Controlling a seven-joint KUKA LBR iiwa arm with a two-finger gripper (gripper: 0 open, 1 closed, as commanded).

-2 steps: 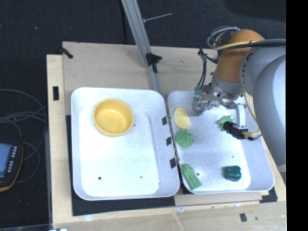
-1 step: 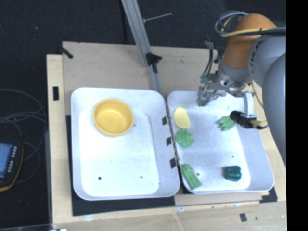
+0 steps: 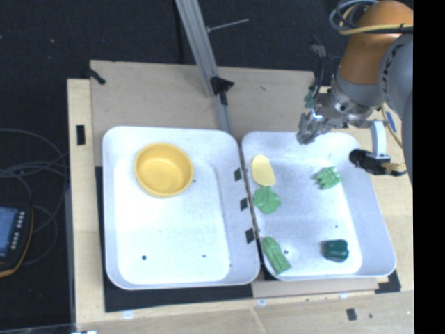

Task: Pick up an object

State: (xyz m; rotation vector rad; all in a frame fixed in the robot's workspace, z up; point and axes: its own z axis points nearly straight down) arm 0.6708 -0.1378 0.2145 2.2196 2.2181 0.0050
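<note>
Hovering over the far edge of the right bin (image 3: pixel 361 179), the gripper (image 3: pixel 306 132) carries nothing you can see, and from this slant you cannot tell how it is set. You have five small things to choose from in that bin. A pale yellow piece (image 3: pixel 262 170) lies at the far left, touching or just beside a flat green leaf-like piece (image 3: pixel 266 200) on its near side. A ridged green piece (image 3: pixel 276 255) lies at the near left corner, close against the wall. A small light green lump (image 3: pixel 326 178) sits toward the right, nearest the gripper, and a dark green piece (image 3: pixel 335 250) sits at the near right. The left bin (image 3: pixel 118 207) holds a yellow bowl (image 3: pixel 164 169).

You would likely do best with the light green lump: it stands apart from the others and from the walls. It looks like a light plastic toy, probably stiff and a little slick, so close across its narrow middle. The flat leaf would be hard to get under, and the pieces by the wall leave little room.
</note>
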